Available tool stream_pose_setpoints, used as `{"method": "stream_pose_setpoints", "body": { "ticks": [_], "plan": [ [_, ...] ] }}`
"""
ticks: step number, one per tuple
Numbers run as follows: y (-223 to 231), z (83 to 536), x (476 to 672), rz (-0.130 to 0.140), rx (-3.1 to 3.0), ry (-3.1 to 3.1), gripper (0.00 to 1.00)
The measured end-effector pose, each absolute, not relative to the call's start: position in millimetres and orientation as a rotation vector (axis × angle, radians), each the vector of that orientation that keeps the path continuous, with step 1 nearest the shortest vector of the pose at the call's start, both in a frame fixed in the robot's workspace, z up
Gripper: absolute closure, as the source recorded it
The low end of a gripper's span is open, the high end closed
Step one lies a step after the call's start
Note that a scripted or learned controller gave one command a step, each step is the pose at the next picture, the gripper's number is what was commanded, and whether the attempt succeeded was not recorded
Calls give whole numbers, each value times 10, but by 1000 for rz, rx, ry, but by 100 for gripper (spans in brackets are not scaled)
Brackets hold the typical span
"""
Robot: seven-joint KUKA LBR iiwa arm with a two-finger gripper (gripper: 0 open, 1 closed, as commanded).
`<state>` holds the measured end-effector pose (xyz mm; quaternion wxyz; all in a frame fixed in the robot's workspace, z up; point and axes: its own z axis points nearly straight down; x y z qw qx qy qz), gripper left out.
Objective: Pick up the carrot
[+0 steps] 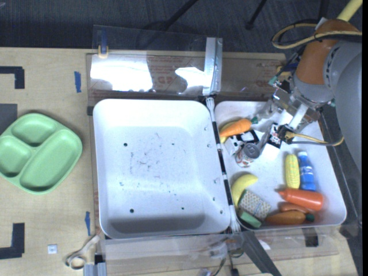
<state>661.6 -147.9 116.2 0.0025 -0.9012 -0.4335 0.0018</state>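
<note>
Claw (253, 148): hanging low in the right bin (336, 180), near its back-left corner, on the grey arm (345, 79) reaching in from the right; whether its fingers are spread or clenched I cannot tell, since the dark tip is blurring into a small dark-and-white item (248, 137) beneath it, and nothing is showing as held. Front of the right bin: a speckled sponge with a green edge (253, 204) is lying at the front-left, a brown sausage-like piece (286, 217) is resting along the front wall, and an orange-red piece (303, 198) is lying just behind it. Middle: a yellow banana (242, 184) is sitting against the left wall, while a corn cob (292, 171) and a blue bottle (306, 171) are lying side by side, touching. Back: the carrot (234, 127) is lying tilted against the left wall, just beside the claw tip and slightly behind it. Left bin (103, 154): sitting alongside. Green divided tray (39, 152): resting on the bench, far left. Risk, as judged: the claw is appearing offset toward the dark item, so closing may be catching that instead; the carrot's place against the wall may be blocking one finger, pushing the carrot aside.
</note>
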Motion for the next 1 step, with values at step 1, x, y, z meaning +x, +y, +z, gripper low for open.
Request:
{"method": "stream_pose_setpoints", "body": {
  "ticks": [1],
  "plan": [
    [-1000, 941, 6557, -15, -2709, -1618, 0]
  ]
}}
